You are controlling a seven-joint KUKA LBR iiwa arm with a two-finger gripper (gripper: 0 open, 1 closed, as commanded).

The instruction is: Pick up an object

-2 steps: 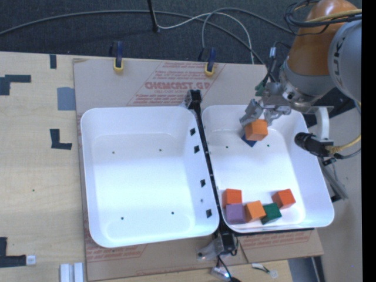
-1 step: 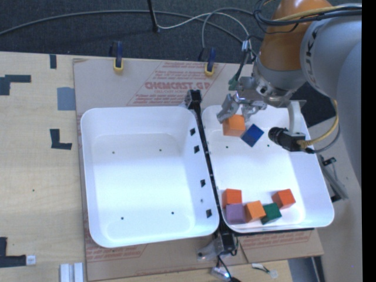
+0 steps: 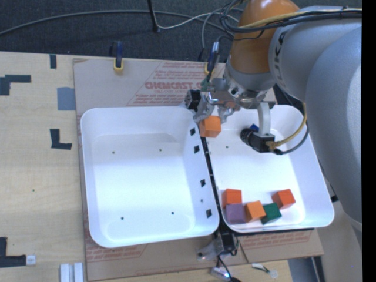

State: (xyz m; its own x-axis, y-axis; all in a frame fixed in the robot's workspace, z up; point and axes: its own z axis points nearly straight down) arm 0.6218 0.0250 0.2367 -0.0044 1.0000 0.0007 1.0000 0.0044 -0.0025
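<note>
My gripper hangs over the far end of the divider between the two white bins, and an orange cube sits between its fingers, lifted above the bin floor. The grey arm with its orange band comes in from the upper right. In the right bin, near its front wall, lie several small blocks: an orange one, a purple one, another orange one, a green one and an orange-red one.
The left bin lies beside the right one, both resting on a cardboard sheet. A black cable fitting hangs from the wrist over the right bin. A yellow clamp stands at the cardboard's far edge.
</note>
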